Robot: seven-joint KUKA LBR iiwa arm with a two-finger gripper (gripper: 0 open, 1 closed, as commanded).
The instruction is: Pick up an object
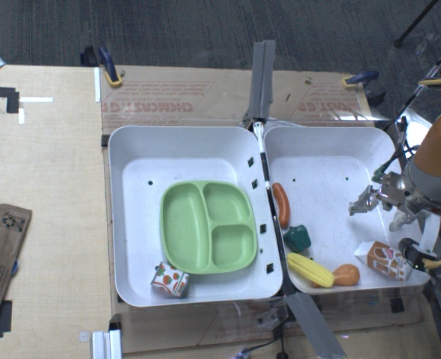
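Note:
In the right bin (pixel 318 155) lie a reddish sausage (pixel 281 203) by the left wall, a dark green toy vegetable (pixel 297 238), a yellow corn cob (pixel 310 270), an orange fruit (pixel 346 274) and a small white-and-brown carton (pixel 387 261). My gripper (pixel 381 209) hangs over the bin's right side, just above and behind the carton. It is open, with nothing between the fingers. The arm's orange band (pixel 436 155) is at the right edge.
The left bin (pixel 131 163) holds a green divided plate (pixel 209 226) and a small strawberry-printed carton (pixel 170 280) at its front. A grey divider bar (pixel 262 81) rises behind the two bins. Bare floor shows in the middle and back of the right bin.

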